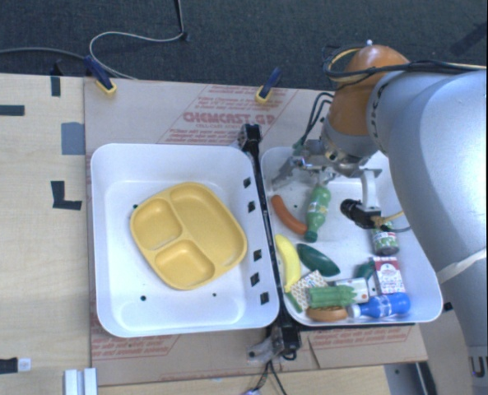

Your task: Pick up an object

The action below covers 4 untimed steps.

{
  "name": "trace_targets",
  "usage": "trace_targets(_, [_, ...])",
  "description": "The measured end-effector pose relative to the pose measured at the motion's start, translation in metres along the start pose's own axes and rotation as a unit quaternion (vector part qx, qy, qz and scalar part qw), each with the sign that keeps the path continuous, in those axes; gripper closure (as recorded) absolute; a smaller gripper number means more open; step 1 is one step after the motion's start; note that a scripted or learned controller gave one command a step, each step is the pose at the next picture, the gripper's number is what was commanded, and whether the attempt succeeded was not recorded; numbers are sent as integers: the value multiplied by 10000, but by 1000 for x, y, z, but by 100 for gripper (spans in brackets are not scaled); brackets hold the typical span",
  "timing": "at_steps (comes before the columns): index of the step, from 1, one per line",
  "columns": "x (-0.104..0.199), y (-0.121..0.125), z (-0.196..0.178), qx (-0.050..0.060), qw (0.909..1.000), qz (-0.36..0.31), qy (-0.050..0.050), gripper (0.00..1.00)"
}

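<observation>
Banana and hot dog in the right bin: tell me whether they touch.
Apart. The camera view shows bare white bin floor between the hot dog's lower end and the banana's upper end in the right bin.

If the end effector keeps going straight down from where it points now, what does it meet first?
Probably the green bottle, which lies just below the end effector in the right bin, beside the orange sausage. Depth is unclear from this slanted view, so it may reach the bin floor instead.

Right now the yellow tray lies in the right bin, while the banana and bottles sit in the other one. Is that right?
Not quite. The camera view shows the yellow tray in the left bin; the banana and bottles are in the right bin.
</observation>
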<state>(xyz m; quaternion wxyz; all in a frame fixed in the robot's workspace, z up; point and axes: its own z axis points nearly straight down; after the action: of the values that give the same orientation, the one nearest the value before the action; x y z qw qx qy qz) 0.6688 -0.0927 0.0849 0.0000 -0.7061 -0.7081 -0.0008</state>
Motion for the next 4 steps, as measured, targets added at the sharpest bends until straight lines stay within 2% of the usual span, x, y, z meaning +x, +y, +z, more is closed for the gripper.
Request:
trace_targets(1, [-20, -100, -1, 0, 10000, 19, -15, 0])
trace_targets(2, [-21, -99, -11, -23, 10000, 17, -25, 100])
trace_targets(3, [-21, -99, -11, -20, 10000, 18, -22, 0])
trace_targets(4, [-15, -149, -2, -33, 10000, 10, -18, 0])
